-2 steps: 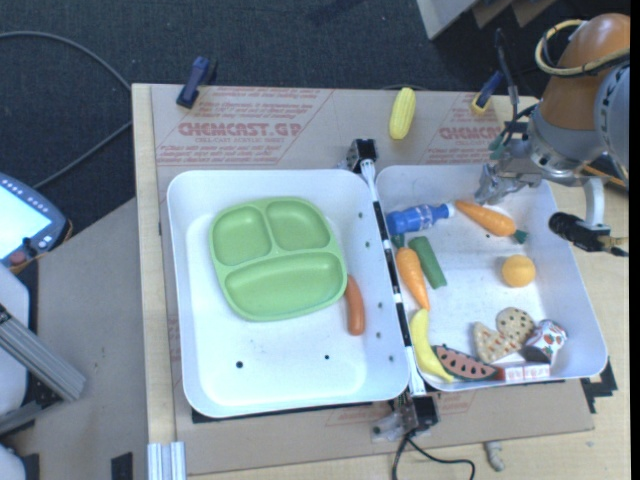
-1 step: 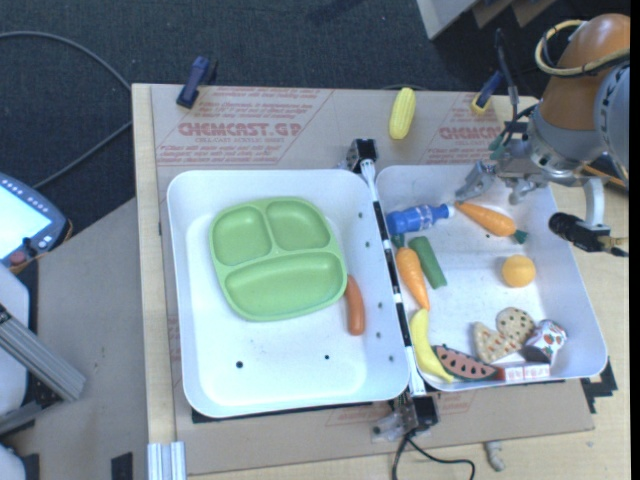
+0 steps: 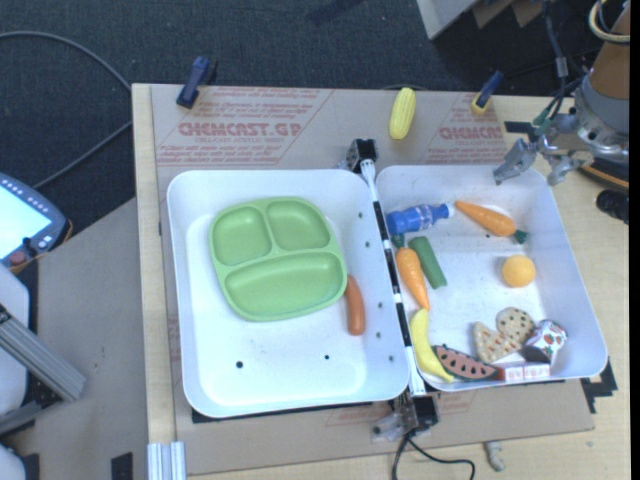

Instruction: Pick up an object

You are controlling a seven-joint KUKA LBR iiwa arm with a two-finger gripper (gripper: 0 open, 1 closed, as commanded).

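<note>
Camera view: end effector (image 3: 533,160) hangs over far right corner of right bin (image 3: 575,268), fingers spread wide w/ nothing between them, arm coming in from right. Right bin holds blue bottle (image 3: 415,217) and carrot (image 3: 486,218) at far side, w/ second carrot (image 3: 411,277) beside green piece (image 3: 430,262) along left wall, orange ball (image 3: 518,271) mid-right, banana (image 3: 426,344), watermelon slice (image 3: 466,364) and cookies (image 3: 504,333) at near edge. Left bin (image 3: 200,368) has green divided plate (image 3: 278,257) w/ sausage (image 3: 355,305) just right of it; corn cob (image 3: 402,113) lies on surface beyond bins.
</note>
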